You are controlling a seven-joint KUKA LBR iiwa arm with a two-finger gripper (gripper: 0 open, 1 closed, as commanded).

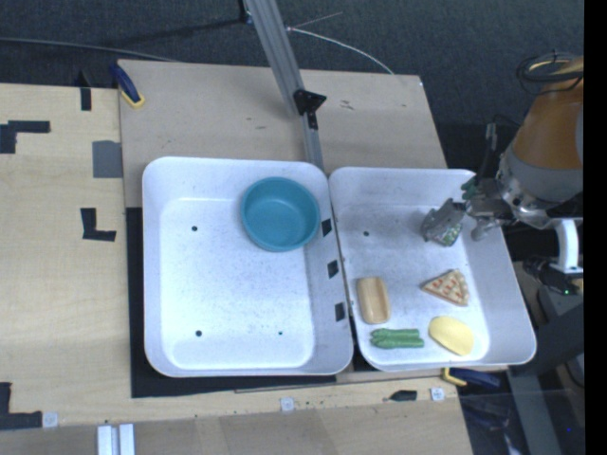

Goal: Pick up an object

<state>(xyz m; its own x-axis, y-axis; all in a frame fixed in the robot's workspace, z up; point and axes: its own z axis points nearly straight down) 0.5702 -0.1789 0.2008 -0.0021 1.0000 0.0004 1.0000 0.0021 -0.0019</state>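
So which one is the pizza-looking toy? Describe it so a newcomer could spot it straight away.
Look in the right bin, in the cluster of four small toys at its near end. The pizza slice is the tan triangle farthest right in the upper pair, beside the hot dog bun and above the yellow lemon; nothing else is triangular.

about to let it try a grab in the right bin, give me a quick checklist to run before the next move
1. Targets present in the right white bin: tan bread-roll-shaped piece, green pod-shaped piece, yellow rounded piece, orange pizza-slice-shaped piece. ok.
2. Gripper over the right bin, in its upper part: ok.
3. Gripper above a target: not ok; all four pieces lie nearer the bin's front edge.
4. Finger state: cannot tell.
5. Pieces apart enough to take one alone: ok for the roll and the slice; the pod and the yellow piece lie close, contact cannot tell.
6. Round blue bowl in the left white bin, away from the arm: ok.
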